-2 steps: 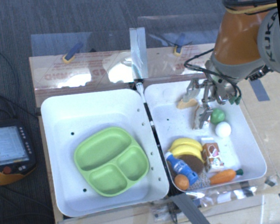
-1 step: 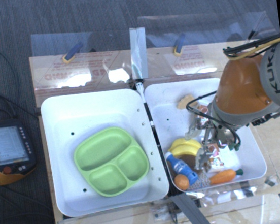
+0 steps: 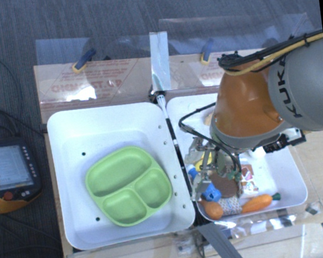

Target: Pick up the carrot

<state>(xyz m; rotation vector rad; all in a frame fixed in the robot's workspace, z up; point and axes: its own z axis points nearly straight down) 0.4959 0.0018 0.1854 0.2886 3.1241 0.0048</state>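
Grey-and-orange arm (image 3: 263, 91) hangs low over the right bin (image 3: 296, 187) | gripper (image 3: 213, 169) among clutter, jaw opening cannot be told, no object seen in its grasp | carrot (image 3: 256, 203) lies at the gripper's 4 o'clock, near the bin's front wall | green divided plate (image 3: 129, 185) in the left bin (image 3: 69, 143), at 9 o'clock

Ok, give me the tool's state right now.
Tool: low in the right bin, above the carrot; open or closed cannot be told, and no carrot shows in it.
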